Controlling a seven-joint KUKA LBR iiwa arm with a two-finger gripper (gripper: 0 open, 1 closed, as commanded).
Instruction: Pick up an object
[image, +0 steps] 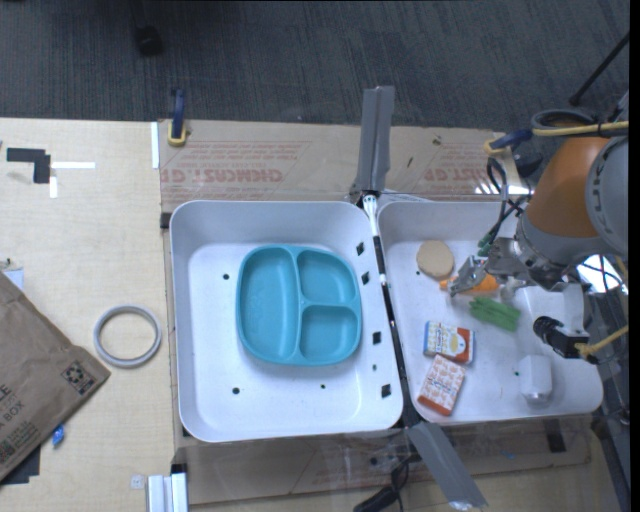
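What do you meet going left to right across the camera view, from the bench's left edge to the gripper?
Cardboard box → tape ring → blue divided plate → tan round cookie → gripper, beside an orange item.

My arm (575, 195) was grey with an orange band above the wrist, and my fingers (470, 276) were a dull metal grey. Both bins were white, the left bin (200, 330) and the right bin (410, 235) alike. In the left one lay a plain turquoise divided plate (298, 303). In the right one were a tan round cookie (435, 259), a small orange piece (484, 283), a green piece (495, 313), and two little boxes printed in red, white and yellow (447, 342) (441, 384). A pale grey lump (535, 378) lay near the corner. The tabletop (80, 250) was light wood, with a grey tape ring (127, 334) and a brown paper bag (35, 385).
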